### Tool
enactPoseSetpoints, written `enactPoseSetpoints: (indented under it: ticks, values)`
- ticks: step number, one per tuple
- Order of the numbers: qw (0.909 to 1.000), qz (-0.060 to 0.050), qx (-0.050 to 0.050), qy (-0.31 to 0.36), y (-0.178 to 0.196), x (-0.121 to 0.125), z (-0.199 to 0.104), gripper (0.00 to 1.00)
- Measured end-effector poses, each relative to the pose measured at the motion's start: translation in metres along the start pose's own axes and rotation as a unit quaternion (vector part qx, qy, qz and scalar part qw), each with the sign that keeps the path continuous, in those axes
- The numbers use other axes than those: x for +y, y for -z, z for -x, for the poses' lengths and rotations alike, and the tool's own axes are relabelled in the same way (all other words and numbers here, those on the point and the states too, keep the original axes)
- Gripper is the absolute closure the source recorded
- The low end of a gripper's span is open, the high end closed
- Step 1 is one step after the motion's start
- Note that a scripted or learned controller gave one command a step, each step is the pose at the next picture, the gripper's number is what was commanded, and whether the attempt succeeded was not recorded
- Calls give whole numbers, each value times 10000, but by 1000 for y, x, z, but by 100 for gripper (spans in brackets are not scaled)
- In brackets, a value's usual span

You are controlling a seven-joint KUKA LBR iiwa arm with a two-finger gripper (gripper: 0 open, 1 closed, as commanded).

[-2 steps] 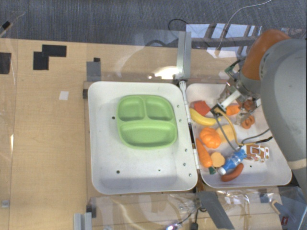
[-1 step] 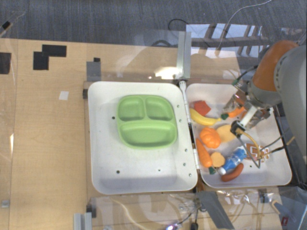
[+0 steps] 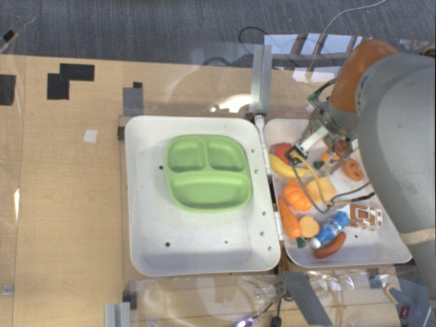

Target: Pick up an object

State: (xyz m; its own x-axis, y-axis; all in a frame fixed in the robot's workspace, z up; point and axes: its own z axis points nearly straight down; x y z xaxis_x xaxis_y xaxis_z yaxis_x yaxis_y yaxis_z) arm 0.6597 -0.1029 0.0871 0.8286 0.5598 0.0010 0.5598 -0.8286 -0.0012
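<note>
The right bin [image 3: 381, 254] holds several toy foods: a yellow banana [image 3: 285, 167], a red piece [image 3: 280, 148], an orange pumpkin [image 3: 296, 194], a carrot [image 3: 289, 219], a pale yellow block [image 3: 322, 189], a blue bottle [image 3: 332, 227], a red sausage [image 3: 329, 248], an orange ring [image 3: 352, 169] and a white-and-brown carton [image 3: 365, 216]. My gripper [image 3: 334, 148] hangs low over the far part of this bin, between the banana and the orange ring. The big grey arm hides the bin's right side. I see nothing held.
The left bin [image 3: 146, 203] carries a green divided plate [image 3: 207, 172] in its middle. A metal post [image 3: 261, 80] stands behind the seam between the bins. Wooden benchtop with black markers [image 3: 68, 79] lies to the left.
</note>
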Motion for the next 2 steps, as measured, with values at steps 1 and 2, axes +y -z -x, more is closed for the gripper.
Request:
enactPoseSetpoints:
  ticks: [1, 2]
  values:
    - [9838, 14, 2, 1794, 50, 32, 45, 0]
    - [9445, 81, 26, 3285, 3, 45, 47, 0]
